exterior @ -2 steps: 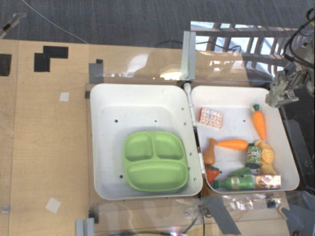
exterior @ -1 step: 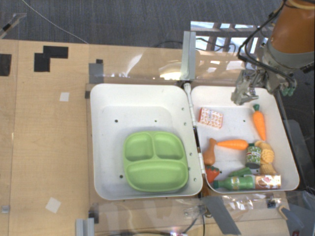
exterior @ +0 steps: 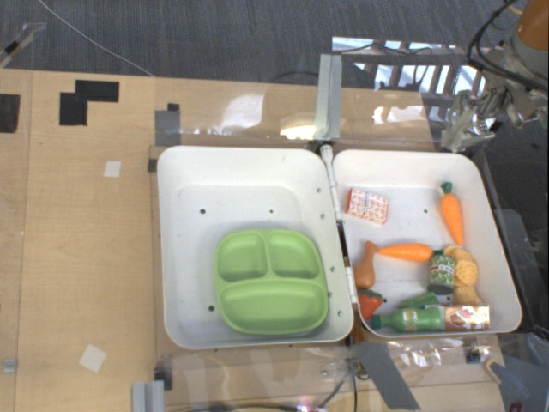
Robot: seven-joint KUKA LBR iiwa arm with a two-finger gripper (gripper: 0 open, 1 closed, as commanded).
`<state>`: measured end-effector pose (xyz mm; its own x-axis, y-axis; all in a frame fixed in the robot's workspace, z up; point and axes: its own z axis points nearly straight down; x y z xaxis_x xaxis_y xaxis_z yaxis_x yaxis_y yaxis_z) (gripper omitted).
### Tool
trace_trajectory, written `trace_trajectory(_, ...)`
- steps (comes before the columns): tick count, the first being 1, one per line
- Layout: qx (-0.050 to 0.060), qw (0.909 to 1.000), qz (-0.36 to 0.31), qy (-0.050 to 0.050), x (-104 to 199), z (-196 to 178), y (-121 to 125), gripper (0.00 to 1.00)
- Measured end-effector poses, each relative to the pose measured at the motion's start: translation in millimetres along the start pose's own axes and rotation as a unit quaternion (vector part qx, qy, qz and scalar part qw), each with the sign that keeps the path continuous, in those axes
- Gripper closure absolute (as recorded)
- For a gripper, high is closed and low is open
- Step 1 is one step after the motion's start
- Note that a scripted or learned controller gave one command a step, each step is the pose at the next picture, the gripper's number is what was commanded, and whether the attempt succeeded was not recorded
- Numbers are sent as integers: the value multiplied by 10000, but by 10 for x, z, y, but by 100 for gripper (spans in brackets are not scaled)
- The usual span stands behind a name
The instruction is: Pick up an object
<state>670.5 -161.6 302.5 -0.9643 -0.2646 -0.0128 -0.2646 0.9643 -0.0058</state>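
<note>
Your two-finger gripper (exterior: 467,127) hangs at the upper right, above the back rim of the right-hand shallow white bin (exterior: 425,172), beside a glossy transparent panel. Against that reflective clutter you cannot tell whether the jaws stand apart or together; nothing is visible between them, so treat the gripper as carrying nothing.

Candidate objects all lie in the right bin. Nearest the gripper is the upright small orange toy carrot with a green top (exterior: 451,214), alone by the right wall. It looks like light, stiff moulded plastic, smooth and tapered; in my judgement you should close across its thicker upper half, since the point will squirt out of the jaws. A second orange carrot (exterior: 406,251) lies on its side mid-bin, touching a brown drumstick-shaped toy (exterior: 366,267). The flat red-and-white printed packet (exterior: 367,205) sits apart near the left wall; it lies low against the floor and offers little to pinch.

The front right corner is crowded: a small green can (exterior: 443,270), a yellow knobbly toy (exterior: 465,273) and a green bottle with a red-and-white label (exterior: 431,318) lying along the front wall, all touching. Round, slick shapes packed together are likely to roll or drag neighbours.

The left white bin (exterior: 189,196) holds a green three-compartment plastic tray (exterior: 271,281), wide and shallow, a poor fit for narrow jaws.
</note>
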Motion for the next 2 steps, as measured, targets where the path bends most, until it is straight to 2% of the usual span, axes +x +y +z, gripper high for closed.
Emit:
trace_trajectory(1, -7, 10000, -12, 1, -8, 4, 18, 0)
trace_trajectory(2, -44, 9992, 397, 68, 74, 1550, -102, 0)
